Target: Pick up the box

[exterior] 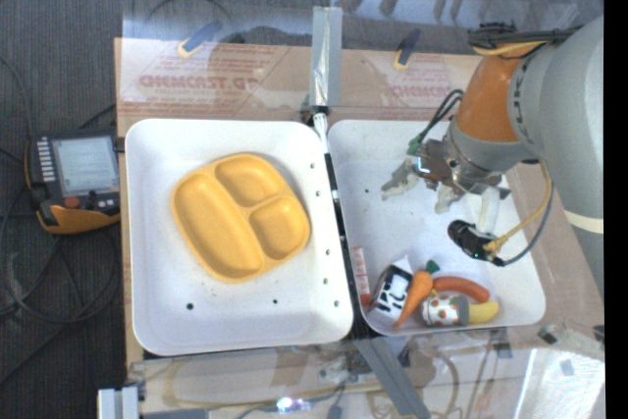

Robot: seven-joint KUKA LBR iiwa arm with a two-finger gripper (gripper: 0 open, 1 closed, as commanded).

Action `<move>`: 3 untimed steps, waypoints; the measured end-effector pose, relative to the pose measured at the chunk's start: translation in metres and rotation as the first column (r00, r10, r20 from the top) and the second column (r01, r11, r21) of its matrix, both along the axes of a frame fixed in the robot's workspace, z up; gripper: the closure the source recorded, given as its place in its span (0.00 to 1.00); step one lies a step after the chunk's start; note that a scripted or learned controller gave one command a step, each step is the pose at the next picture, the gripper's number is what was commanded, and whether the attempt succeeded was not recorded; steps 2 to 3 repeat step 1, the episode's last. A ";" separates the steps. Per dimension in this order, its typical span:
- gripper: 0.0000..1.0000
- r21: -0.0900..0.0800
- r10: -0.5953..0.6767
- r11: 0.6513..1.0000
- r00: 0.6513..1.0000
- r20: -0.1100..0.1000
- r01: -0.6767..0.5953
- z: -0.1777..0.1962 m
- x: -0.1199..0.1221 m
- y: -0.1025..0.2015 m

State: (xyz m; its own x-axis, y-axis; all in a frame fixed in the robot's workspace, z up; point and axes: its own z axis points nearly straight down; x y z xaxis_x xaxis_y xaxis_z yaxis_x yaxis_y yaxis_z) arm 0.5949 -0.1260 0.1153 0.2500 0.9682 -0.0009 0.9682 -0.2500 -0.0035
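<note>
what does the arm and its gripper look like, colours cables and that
The arm is bulky, rounded and light grey, with an orange band above the wrist. The gripper has pale metallic fingers. Dark cables run along the wrist, and a thin yellow cable loops below it beside a small black part.

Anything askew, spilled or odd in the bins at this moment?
Nothing spilled or damaged. The box leans tilted in the right bin's near corner, crowded against a carrot and other toy foods. The yellow divided plate sits askew in the left bin. The gripper hangs apart from the box.
</note>
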 end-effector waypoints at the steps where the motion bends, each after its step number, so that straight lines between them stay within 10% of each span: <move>1: 0.00 -0.006 -0.075 0.997 0.997 0.020 0.075 -0.024 -0.032 0.015; 3: 0.00 -0.006 -0.075 0.997 0.997 0.020 0.075 -0.024 -0.032 0.015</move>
